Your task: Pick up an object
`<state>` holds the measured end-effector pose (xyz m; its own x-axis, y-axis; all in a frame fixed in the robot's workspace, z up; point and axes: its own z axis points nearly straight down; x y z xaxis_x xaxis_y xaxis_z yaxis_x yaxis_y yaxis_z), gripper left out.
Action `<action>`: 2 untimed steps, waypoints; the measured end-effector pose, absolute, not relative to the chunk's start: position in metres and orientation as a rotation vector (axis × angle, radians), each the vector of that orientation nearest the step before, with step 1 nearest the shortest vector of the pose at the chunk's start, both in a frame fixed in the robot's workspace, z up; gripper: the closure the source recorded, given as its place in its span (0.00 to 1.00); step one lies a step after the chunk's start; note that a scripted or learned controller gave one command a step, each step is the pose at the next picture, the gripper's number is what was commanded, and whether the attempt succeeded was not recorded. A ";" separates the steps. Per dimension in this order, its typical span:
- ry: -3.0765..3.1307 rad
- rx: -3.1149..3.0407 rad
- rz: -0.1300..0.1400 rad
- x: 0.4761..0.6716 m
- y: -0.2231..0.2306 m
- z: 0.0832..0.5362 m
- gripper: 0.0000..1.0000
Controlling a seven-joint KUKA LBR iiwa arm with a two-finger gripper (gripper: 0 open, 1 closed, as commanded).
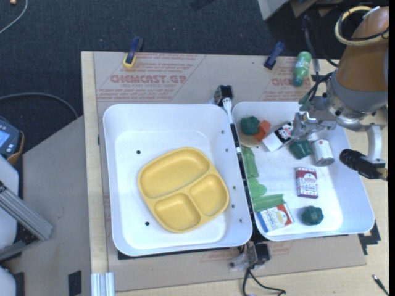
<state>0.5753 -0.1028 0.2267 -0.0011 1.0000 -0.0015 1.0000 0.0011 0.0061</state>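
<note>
You're looking at a yellow tray [182,189] sitting in the left bin [117,165]. Right bin [355,211] is holding a red box [307,182], green ball [311,215], silver can [321,152]. Hand [302,134] is hovering over a dark green piece [300,148] behind the can; grip state unclear.

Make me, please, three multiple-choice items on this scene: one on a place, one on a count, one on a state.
1. Where does the yellow tray lie?
A. left bin
B. right bin
C. on the floor

2. How many compartments does it have?
A. two
B. three
C. five

3. Where is the tool?
A. over the right bin
B. over the left bin
C. off the bench

Key: 1 A, it rests in the left bin; 2 B, three hollows show; 3 A, it hangs among the right bin's small things.
</note>
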 end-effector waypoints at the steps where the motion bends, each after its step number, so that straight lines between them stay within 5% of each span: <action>1: 2.226 2.214 0.004 0.594 -0.054 0.217 1.00; 2: 2.227 2.212 0.008 0.618 -0.004 0.230 1.00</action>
